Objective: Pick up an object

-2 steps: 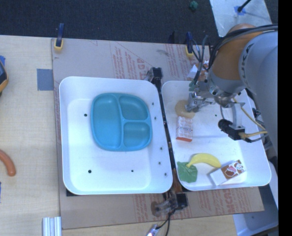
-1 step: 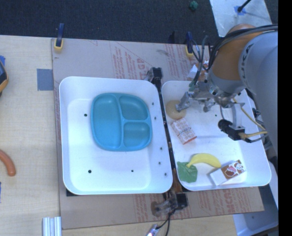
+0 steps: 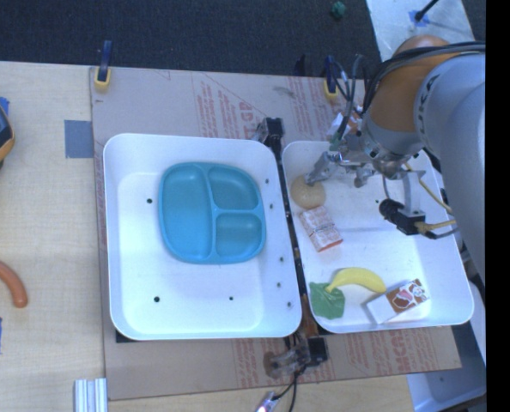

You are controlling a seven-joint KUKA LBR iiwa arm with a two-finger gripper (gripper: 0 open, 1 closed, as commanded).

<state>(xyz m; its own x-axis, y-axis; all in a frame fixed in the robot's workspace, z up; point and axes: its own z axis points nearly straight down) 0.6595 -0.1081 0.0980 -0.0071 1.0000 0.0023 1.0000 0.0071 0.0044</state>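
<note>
Tan round obj point(image 3: 307, 193) just beside claw point(image 3: 323, 169), right bin point(image 3: 444, 264).

The arm point(image 3: 448, 101) is a thick, rounded tube of pale grey with a smooth, faintly glossy shell. Above the wrist sits a broad orange band point(image 3: 405, 84), domed and softly lit along its top edge. Dark cables point(image 3: 435, 51) — thin and black — loop over the orange band and run along the grey casing. Below the band the body narrows to a darker grey wrist. The gripper point(image 3: 336, 166) is bare silvery metal with thin angular parts, small beside the bulky arm. A black block-shaped piece point(image 3: 401, 215) juts out under the wrist, with a yellowish wire point(image 3: 440, 226) trailing from it. Bits of blue and red wiring show near the wrist's upper side.
</note>
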